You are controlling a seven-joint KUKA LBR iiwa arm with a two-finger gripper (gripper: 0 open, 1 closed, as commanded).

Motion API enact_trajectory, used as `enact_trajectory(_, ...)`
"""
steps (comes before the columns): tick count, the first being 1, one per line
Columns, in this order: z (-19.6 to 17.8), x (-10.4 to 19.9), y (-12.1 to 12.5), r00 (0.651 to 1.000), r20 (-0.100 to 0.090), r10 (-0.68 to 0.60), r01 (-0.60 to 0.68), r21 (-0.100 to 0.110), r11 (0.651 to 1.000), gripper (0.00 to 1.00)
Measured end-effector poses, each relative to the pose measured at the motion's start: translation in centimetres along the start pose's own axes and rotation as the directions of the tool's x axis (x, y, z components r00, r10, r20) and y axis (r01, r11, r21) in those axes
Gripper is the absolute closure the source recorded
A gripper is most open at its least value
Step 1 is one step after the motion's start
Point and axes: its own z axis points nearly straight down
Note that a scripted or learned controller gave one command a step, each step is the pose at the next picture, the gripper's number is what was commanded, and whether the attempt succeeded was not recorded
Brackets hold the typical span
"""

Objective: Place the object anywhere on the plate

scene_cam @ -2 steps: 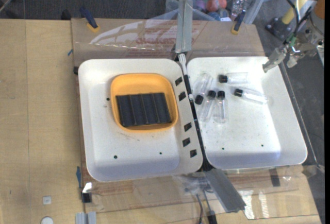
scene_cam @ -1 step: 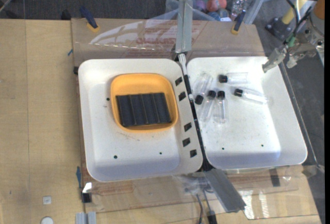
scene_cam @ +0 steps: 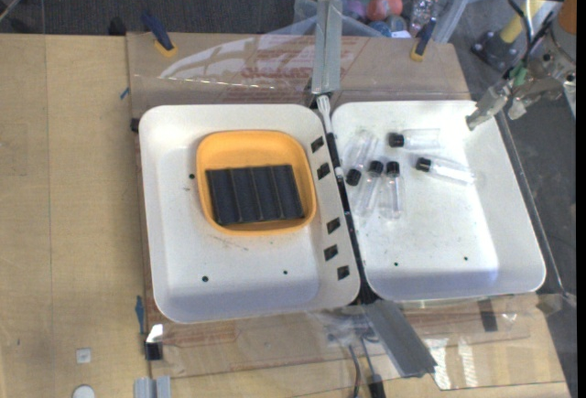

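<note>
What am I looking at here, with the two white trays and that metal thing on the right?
One camera looks down at a slant on a bench. The metal thing is a robot arm's gripper, its two-finger hand, hovering at the far right corner of the right bin. Nothing is seen in its grasp. That bin holds several clear vials with black caps. The left bin holds an orange plate with a dark ridged tray on it. A vial should end up on the plate.
</note>
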Motion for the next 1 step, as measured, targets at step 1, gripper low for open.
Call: enact_trajectory(1, 0.08, -0.11, -0.07, 0.999, -0.003, 0.044, -0.044, -0.001, 0.999, 0.0)
